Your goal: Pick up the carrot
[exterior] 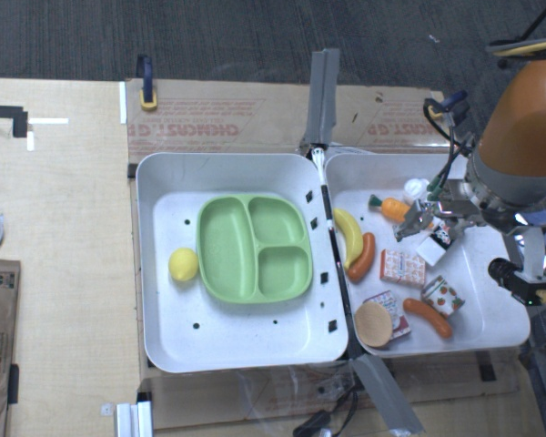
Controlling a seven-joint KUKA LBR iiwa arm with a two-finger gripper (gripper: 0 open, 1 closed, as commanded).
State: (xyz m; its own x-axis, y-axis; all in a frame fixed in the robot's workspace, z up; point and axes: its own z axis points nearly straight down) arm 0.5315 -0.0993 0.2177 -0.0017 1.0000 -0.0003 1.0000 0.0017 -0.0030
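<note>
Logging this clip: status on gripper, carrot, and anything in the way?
Gripper low in right bin, beside carrot. Carrot not held, lying at bin's far side. Banana and sausage close by.

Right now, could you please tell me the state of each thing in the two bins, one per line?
carrot: lying in the right bin, by the gripper, not lifted
banana: lying beside a sausage
green tray: flat in the left bin
lemon: resting beside the tray
second sausage: lying near the front
</note>
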